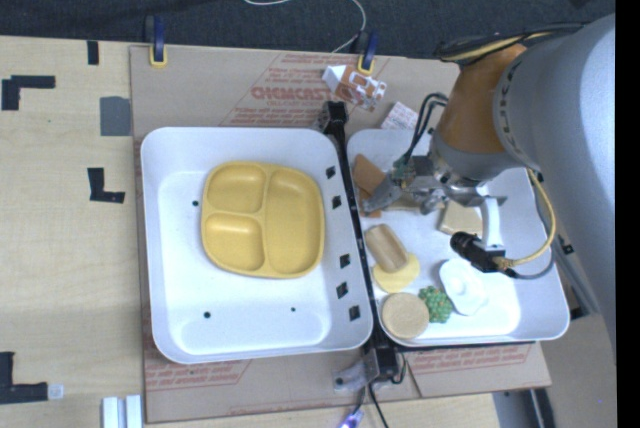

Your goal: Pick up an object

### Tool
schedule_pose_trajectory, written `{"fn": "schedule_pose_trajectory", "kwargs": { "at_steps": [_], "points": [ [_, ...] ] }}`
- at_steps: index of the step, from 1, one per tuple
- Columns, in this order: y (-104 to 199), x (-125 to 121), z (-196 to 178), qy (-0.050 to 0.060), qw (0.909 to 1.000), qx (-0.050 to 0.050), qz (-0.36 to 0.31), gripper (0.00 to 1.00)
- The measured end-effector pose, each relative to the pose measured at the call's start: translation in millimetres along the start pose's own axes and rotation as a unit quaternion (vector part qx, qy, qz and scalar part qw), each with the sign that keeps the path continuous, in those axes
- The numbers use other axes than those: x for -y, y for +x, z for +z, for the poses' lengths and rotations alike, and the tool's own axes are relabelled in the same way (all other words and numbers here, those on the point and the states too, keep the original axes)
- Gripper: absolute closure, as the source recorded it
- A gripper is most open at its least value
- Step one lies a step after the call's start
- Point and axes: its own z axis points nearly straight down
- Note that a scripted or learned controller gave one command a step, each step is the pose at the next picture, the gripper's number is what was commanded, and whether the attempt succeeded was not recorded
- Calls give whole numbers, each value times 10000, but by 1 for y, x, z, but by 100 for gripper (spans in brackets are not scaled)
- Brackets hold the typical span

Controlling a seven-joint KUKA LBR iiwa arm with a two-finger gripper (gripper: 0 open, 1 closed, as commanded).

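My gripper (402, 196) hangs low over the upper left part of the right bin (540, 316), reaching in from the right under the grey arm with its orange band (478, 111). Just left of it lies a brown wedge-shaped piece (364, 174), close to or touching the gripper's tip. A tan square slice (460, 216) lies to its right. In front of it are a bread roll (383, 244) on a yellow piece (398, 273), a round cracker (405, 315), a green broccoli piece (435, 302) and a white object (465, 286). I see nothing held.
The left bin (170, 316) holds a yellow divided plate (264, 218). A black divider rail (345, 216) runs between the bins. A small packet (355, 86) and a card (400, 116) lie on the cardboard behind. A black cable (490, 261) loops over the right bin.
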Motion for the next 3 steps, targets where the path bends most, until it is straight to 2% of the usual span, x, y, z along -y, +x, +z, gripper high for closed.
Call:
{"fn": "schedule_pose_trajectory", "kwargs": {
  "at_steps": [1, 2, 3],
  "points": [
    [-11, -68, 17, 71, 10000, -5, 14, 0],
    [-11, -37, 15, 7, 10000, 7, 19, 0],
    [-11, -69, 17, 80, 10000, -7, 12, 0]
  ]
}}
